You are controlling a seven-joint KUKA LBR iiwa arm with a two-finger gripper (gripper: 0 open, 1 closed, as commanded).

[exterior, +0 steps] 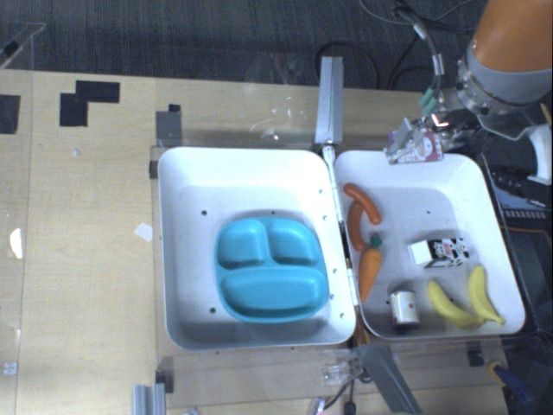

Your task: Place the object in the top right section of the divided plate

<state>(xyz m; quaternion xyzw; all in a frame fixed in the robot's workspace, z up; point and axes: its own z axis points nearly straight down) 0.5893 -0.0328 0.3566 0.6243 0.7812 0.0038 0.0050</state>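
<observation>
The arm [510, 33] hangs over the far right corner of the right bin [484, 188], with the gripper [419, 141] at that bin's back rim. Whether it is open or closed, and whether it holds anything, I cannot tell: the tip is a small pale blur there.

The task does not name its object, and the likely candidates all lie in the right bin: two sausages [359, 214] and a carrot [370, 271] close to the left wall, a small white box [439, 252] near the middle, a little can [403, 307] by the near rim, and two bananas [465, 299] in the near right corner. The blue divided plate [272, 266] sits in the left bin [186, 232], and its top right section [292, 243] has nothing in it.

So this looks like the picking stage, with nothing delivered yet. The next move calls for coming down on one item, then lifting it high enough to cross the two rims and the metal post [330, 102] between the bins.

The box stands freest. The sausages and carrot hug the wall, leaving little finger room. Around the plate there is open white floor on all sides
</observation>
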